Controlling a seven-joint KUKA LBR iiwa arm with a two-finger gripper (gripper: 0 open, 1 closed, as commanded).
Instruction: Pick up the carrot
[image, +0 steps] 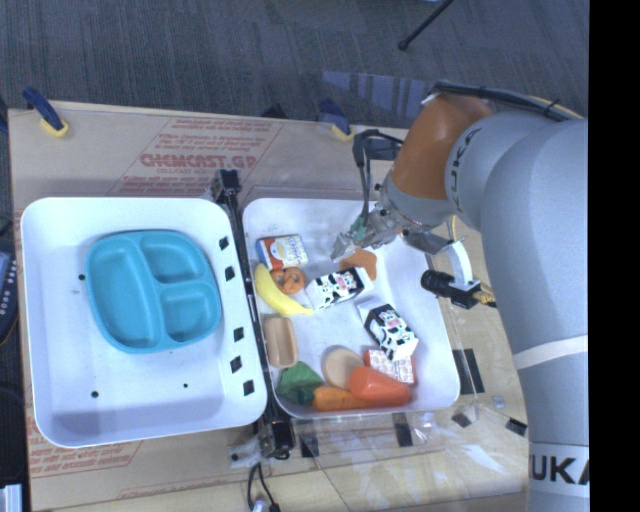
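The carrot (334, 399), orange with a green leafy top (298, 381), lies along the front wall of the right bin (437, 340), beside a red-orange pepper (380, 385). My gripper (354, 240) hangs low over the back of that bin, just above a small orange-brown item (361, 263). It is well away from the carrot. The wrist hides how the jaws stand.
The right bin also holds a banana (273, 293), a juice carton (283, 248), two cow-patterned cartons (338, 287) (392, 333), a bun (281, 342) and a tan disc (342, 364). A blue divided tray (152, 288) sits in the left bin (50, 330).
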